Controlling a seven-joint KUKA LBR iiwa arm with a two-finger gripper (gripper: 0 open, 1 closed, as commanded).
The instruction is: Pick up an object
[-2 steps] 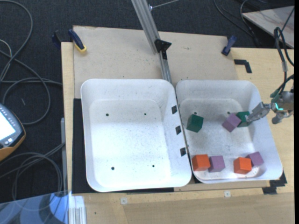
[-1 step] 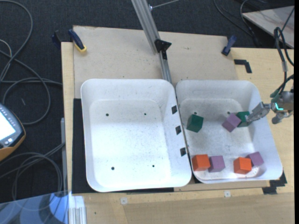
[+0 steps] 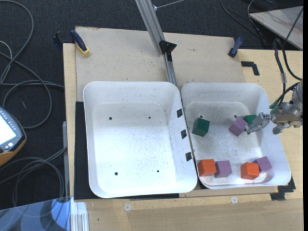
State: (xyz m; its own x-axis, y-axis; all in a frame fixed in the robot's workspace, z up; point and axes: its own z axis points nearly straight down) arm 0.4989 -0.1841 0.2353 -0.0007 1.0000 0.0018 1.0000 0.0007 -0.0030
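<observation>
Gripper at right bin, beside purple block; open/shut prob. can't tell

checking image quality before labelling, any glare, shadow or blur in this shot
Camera view: even, soft lighting; the white bins are bright but their speckles and holes stay readable, no harsh glare; faint shadows beside the green cube and orange cubes; the end effector at the right bin's edge is slightly soft, so its fingers are hard to read; the bottom left corner shows a bluish reflective patch.
</observation>
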